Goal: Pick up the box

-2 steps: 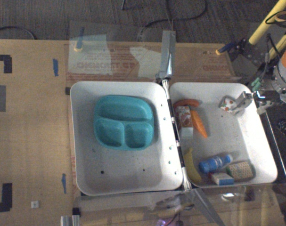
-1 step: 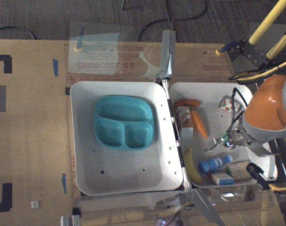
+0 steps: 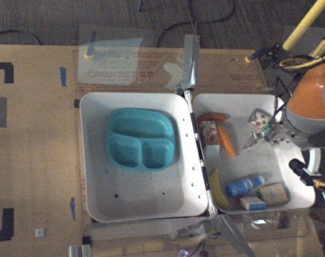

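L bin [image 3: 92, 159]: holds teal tray [image 3: 142, 138], sat toward the bin's 12 o'clock side.
R bin [image 3: 291, 197]: all loose items here.
Sausage [image 3: 213, 116]: R bin's 10 o'clock corner, lying 9-to-3.
Carton [image 3: 209, 133]: red/white, just under sausage, long axis 12-to-6; also box-like, so could be a rival target.
Carrot [image 3: 226, 140]: just beside carton at its 3 o'clock, tilted 11-to-5.
Banana [image 3: 218, 189]: at the R bin's 7 o'clock.
Bottle [image 3: 243, 186]: blue, near banana at its 3 o'clock.
Pack [image 3: 252, 203]: small white/blue, at bottle's 5 o'clock, by bin's near wall.
Box [image 3: 258, 118]: small, white w/ red-green print, at R bin's 1 o'clock; I take it as the target, being nearest the gripper.
Gripper [image 3: 263, 137]: low in R bin; grip state can't tell, too blurred.
Key relation: box lies at abt 11-12 o'clock from gripper, just beside it; box looks near-square, no clear long axis.
Next move (est): short shift toward 12 o'clock, then close on box.
Arm [image 3: 308, 98]: orange band at bin's 3 o'clock edge.
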`<state>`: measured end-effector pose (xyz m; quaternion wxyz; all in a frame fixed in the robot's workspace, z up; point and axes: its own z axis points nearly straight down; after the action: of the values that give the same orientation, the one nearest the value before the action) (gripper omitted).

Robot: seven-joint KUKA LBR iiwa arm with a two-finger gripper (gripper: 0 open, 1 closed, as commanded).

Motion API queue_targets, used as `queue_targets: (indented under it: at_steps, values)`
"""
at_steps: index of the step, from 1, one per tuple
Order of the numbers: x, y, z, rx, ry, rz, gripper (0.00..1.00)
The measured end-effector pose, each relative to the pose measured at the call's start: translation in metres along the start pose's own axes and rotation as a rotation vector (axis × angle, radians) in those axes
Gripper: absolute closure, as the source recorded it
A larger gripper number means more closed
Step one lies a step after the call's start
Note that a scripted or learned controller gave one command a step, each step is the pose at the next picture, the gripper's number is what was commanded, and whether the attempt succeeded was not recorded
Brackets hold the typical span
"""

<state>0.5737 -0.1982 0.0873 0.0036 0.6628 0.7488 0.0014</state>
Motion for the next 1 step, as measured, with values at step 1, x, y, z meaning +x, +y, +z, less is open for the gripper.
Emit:
queue_targets:
  at_steps: [1]
  values:
    - [-0.0037, 0.0009, -0.0125, -0.007, -0.006, 0.004, 1.0]
